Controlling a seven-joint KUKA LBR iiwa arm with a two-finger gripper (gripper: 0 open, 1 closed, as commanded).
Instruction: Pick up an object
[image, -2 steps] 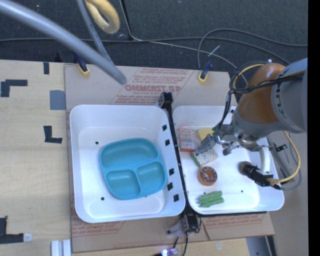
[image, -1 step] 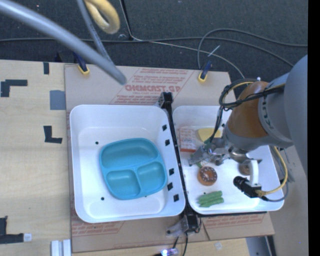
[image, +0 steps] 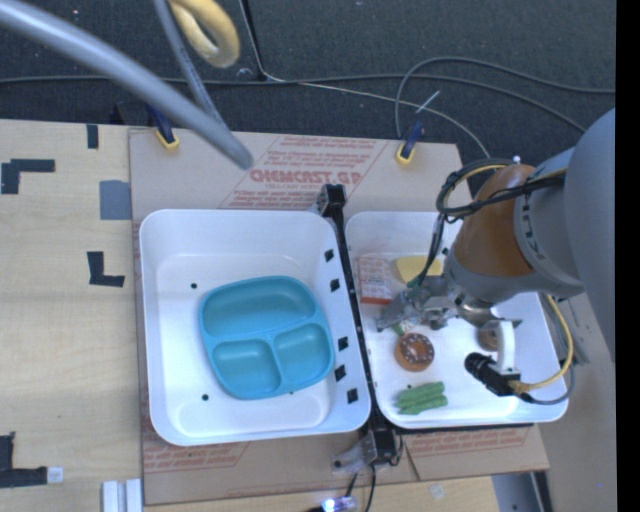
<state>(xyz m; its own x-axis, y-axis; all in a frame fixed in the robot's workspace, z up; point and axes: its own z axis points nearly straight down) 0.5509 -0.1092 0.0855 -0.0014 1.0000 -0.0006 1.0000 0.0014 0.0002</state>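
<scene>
My gripper (image: 408, 311) reaches into the right bin (image: 540, 405) from the right, its metal fingers low over the bin's middle. A brown doughnut (image: 414, 350) lies just below the fingers. Green beans (image: 421, 398) rest near the bin's front. A yellow wedge (image: 410, 267) and a red-and-white packet (image: 373, 279) sit toward the back. Nothing shows between the fingers, and their spacing is unclear.
The left bin (image: 165, 300) holds a blue divided plate (image: 266, 335). A black divider (image: 345, 300) runs between the bins. The arm's orange band (image: 495, 235) and grey body cover the right bin's right side. Cables trail behind the bench.
</scene>
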